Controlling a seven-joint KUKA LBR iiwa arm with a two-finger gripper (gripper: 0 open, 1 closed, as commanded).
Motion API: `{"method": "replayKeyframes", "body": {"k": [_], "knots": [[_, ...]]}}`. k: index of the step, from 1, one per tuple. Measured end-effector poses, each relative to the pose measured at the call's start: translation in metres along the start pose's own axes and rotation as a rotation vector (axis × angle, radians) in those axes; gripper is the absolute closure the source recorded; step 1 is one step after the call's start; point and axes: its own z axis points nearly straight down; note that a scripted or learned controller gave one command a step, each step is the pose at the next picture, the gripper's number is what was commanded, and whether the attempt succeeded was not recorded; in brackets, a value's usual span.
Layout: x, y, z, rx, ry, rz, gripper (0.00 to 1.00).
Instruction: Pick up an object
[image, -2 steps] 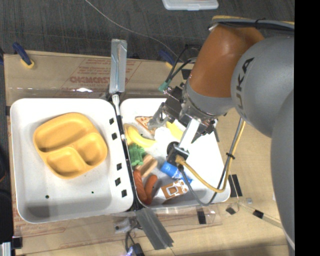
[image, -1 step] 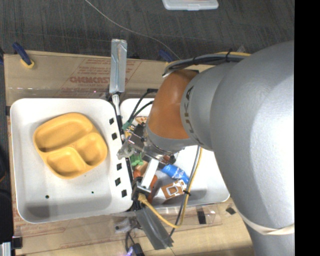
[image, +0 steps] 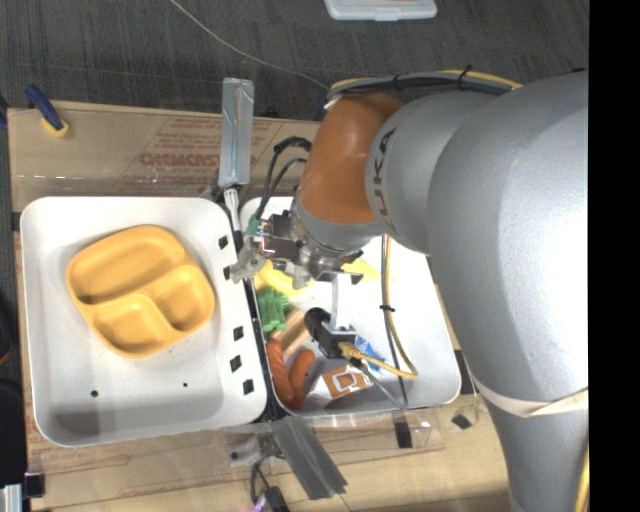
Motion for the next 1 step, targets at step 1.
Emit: {"method": "replayKeyframes", "body": {"k": [1], "knots": [[-0.0913,-0.0629,-0.0001,0.002,0.0,0.076,0.0]]}}
